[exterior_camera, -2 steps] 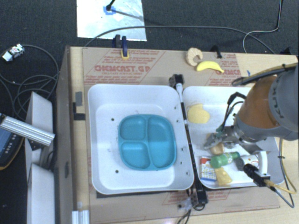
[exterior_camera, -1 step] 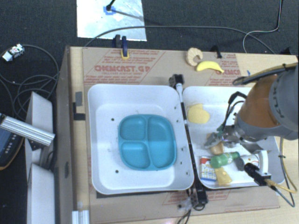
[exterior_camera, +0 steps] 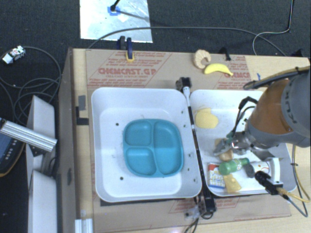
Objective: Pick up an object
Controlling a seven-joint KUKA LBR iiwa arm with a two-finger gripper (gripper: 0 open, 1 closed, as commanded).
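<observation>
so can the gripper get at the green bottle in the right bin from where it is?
Probably yes. The gripper hovers in the right bin just above the green bottle, which lies on top with nothing over it. A yellow piece and a white tube crowd its sides, though.

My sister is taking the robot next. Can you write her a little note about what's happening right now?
Gripper: low in the right bin, among the things; whether it is open or shut cannot be seen.
Things: green bottle, yellow round piece and a red and white packet lie in the right bin. Blue divided plate sits in the left bin.
Done: nothing visibly lifted.
Left: grasp one thing and raise it.
</observation>
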